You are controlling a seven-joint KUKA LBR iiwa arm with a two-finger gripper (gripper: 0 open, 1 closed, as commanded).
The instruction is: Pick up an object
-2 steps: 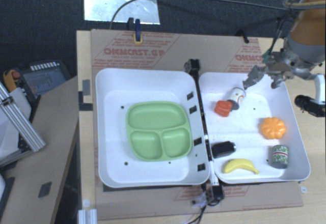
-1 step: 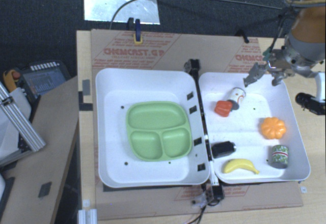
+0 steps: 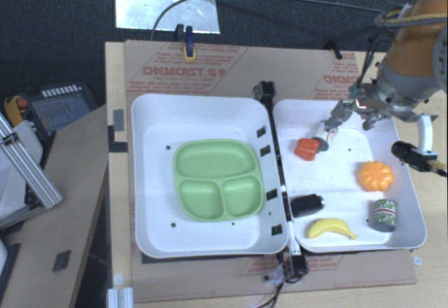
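Note:
The right bin (image 3: 413,229) holds a red pepper-like piece (image 3: 306,150), an orange pumpkin (image 3: 375,175), a small can (image 3: 383,214), a yellow banana (image 3: 330,229) and a black block (image 3: 306,204). My gripper (image 3: 348,124) hangs over the far part of this bin, up and to the right of the red piece. Its fingers (image 3: 334,119) are spread open with nothing between them. A small grey bit lies against the red piece's right side.
The left bin (image 3: 150,117) holds a green divided plate (image 3: 215,179). A black divider with clips (image 3: 274,159) runs between the bins. A cable arcs over the bench's far edge. A black bracket (image 3: 413,152) sticks out at the right bin's right wall.

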